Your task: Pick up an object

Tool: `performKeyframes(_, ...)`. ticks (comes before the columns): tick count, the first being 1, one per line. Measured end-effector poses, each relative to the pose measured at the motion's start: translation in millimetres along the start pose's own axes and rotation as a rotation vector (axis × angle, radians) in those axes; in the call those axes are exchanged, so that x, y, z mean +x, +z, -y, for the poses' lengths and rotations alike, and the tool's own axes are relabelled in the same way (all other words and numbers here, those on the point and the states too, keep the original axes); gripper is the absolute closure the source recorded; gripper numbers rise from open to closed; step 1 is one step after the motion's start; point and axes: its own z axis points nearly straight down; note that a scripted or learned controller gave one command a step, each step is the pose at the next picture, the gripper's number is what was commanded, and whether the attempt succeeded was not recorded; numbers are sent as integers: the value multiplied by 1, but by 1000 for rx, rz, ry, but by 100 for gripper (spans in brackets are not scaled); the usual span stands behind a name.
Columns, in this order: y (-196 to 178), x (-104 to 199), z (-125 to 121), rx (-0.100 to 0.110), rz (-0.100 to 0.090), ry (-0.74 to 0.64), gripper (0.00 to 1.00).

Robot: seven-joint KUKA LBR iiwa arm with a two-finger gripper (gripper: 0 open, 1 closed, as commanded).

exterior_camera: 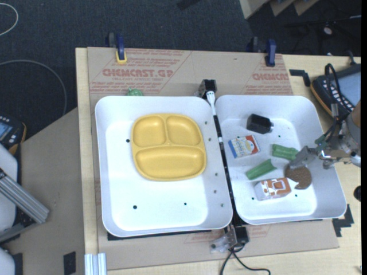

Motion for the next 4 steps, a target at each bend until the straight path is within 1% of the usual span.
performKeyframes(1,-11,0,-1,-3,2,-1,100)
performKeyframes(2,14,63,1,5,-5,-6,100)
performKeyframes(3,19,180,1,4,-7,-13,100)
performKeyframes(4,-14,188,-131,-13,1,-5,100)
